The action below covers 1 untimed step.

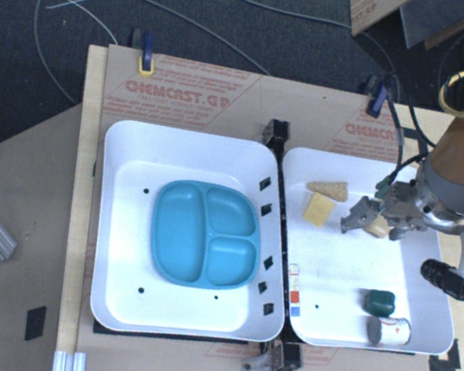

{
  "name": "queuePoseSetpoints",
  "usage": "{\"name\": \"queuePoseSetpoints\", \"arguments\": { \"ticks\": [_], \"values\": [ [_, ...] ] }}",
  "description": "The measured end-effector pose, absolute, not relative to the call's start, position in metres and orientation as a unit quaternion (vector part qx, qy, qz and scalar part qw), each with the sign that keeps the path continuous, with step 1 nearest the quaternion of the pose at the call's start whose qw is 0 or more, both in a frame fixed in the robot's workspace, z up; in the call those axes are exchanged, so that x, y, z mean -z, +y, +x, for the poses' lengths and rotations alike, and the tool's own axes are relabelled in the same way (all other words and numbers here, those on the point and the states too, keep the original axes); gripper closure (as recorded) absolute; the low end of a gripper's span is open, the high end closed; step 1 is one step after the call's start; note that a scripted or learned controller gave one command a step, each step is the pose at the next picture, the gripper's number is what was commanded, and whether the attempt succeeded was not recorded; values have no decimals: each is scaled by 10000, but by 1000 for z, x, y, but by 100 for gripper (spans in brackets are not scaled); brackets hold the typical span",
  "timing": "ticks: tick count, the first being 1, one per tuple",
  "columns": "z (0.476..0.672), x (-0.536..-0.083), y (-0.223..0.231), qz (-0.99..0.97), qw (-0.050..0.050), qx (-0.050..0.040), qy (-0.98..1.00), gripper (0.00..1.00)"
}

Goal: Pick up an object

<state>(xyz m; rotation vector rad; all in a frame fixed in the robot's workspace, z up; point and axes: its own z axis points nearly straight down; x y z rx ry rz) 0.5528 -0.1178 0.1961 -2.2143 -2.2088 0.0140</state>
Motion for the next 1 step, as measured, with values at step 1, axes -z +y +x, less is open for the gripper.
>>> {"name": "queuePoseSetpoints", "arguments": {
  "ticks": [1],
  "values": [
    [556,-204,-118,-7070,11,0,-7072,0]
  ]
}}
